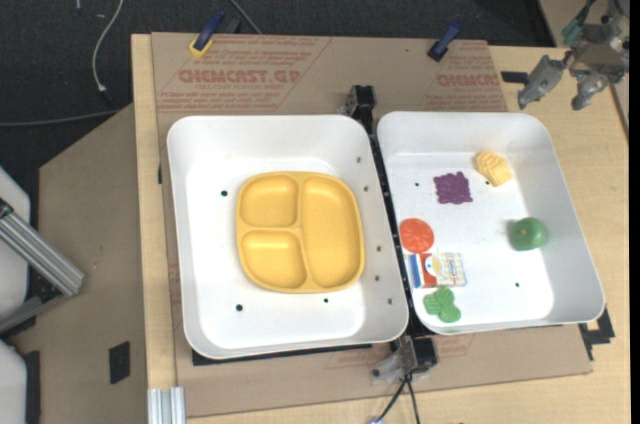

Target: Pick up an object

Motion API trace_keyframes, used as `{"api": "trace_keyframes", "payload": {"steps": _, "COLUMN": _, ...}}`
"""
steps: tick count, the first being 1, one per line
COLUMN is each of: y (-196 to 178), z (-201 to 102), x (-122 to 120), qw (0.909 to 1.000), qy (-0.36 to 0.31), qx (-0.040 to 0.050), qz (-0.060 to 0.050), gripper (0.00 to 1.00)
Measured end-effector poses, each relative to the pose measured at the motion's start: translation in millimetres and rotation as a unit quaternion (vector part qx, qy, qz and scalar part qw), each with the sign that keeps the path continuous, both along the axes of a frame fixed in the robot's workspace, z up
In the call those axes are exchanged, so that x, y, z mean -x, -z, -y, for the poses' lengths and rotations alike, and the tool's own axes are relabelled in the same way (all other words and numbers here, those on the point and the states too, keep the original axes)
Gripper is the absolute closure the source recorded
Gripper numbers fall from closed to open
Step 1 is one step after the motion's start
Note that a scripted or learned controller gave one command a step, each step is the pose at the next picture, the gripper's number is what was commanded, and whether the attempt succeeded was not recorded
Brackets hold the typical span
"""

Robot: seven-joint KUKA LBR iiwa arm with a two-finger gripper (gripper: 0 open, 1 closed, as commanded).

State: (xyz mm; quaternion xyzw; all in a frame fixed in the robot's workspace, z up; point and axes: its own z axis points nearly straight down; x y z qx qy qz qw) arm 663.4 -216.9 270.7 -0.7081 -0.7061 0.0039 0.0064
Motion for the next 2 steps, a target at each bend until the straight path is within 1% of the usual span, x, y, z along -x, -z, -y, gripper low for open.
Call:
{"api": "trace_keyframes", "payload": {"steps": 1, "y": -9.5, "z": -1.2, "x": -2.0, "qw": 1.0, "qy": -0.002, "qx": 0.0016, "qz": 0.007, "gripper": 0.0}}
{"api": "trace_keyframes", "payload": {"steps": 2, "y": 31.2, "z": -0.9, "x": -2.8, "qw": 1.0, "qy": -0.002, "qx": 0.0013, "qz": 0.005, "gripper": 0.0}}
